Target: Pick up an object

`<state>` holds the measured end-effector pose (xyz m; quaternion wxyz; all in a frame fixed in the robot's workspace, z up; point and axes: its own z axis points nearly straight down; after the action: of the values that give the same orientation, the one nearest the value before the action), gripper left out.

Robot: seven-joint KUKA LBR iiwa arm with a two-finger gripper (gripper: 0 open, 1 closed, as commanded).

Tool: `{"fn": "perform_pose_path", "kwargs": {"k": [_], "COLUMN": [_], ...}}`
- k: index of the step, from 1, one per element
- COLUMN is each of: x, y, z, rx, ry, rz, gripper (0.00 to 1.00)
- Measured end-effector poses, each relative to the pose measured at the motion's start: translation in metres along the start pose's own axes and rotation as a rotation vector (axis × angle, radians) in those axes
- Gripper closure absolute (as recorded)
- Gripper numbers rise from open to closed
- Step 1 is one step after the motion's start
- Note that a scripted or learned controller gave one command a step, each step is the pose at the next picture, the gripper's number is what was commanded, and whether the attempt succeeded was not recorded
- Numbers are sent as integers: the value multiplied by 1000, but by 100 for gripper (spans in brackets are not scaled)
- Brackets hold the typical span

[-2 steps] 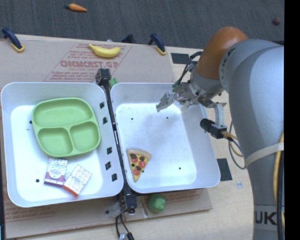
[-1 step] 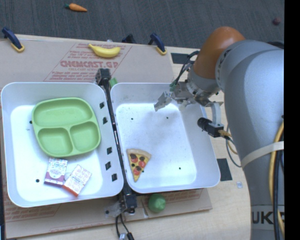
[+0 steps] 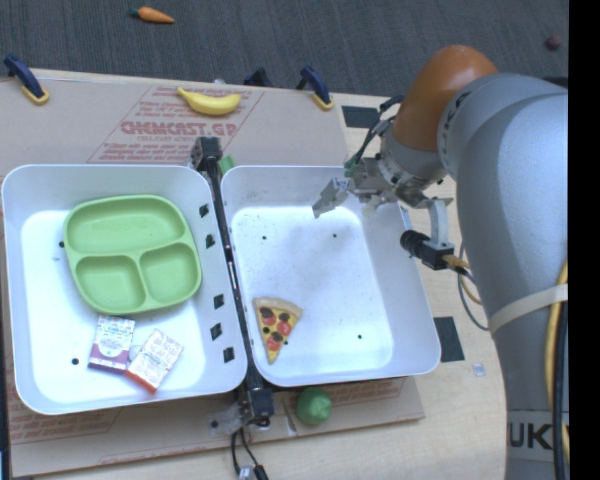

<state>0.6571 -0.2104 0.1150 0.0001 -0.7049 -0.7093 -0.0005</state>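
- Camera view: pizza slice (image 3: 275, 327) lies in right bin (image 3: 380, 278), its tip pointing toward that bin's near edge.
- Gripper (image 3: 332, 198) hovers well apart, at the bin's far rim; finger state unclear, nothing visibly held.

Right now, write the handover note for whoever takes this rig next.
End effector: above the right bin's far edge, nothing seen held; open or shut unclear.
Right bin: pizza slice near the front left corner.
Left bin: green tray, two packets in front of it.
Outside the bins: banana on the cardboard, green ball by the front edge, carrot on the floor.
Done: nothing picked.
Left: grasp and lift one object.
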Motion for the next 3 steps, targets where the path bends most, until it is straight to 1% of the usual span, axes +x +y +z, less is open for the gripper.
{"fn": "perform_pose_path", "kwargs": {"k": [1, 2, 3], "x": [1, 0, 1], "y": [0, 0, -1], "z": [8, -17, 22], "rx": [3, 0, 4], "ry": [1, 0, 0], "rz": [-1, -1, -4], "gripper": [0, 0, 0]}}
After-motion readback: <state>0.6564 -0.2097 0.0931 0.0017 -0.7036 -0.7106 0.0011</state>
